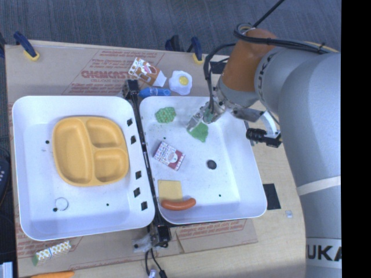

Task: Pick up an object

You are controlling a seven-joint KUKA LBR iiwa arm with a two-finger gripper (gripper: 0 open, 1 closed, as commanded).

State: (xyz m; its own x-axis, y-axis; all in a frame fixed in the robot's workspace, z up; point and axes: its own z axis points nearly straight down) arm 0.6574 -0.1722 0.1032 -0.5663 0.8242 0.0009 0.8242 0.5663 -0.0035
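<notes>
My gripper (200, 120) reaches into the right bin (246, 178) near its far middle. Its tip is right at the upper edge of a small green leafy piece (200, 134), touching or nearly touching it. Left of this lies a second green piece (165, 114). A red and white carton (168, 155) sits in the bin's middle-left. Near the front edge a yellow cheese slice (170, 188) lies beside a sausage (177, 203). A small dark disc (211, 164) rests in the bin's middle.
The left bin (29, 213) holds a yellow divided plate (90, 149). Behind the bins on the cardboard lie a snack packet (142, 69), a blue item (153, 91) and a toy fried egg (181, 81). The arm's grey body (301, 114) covers the right side.
</notes>
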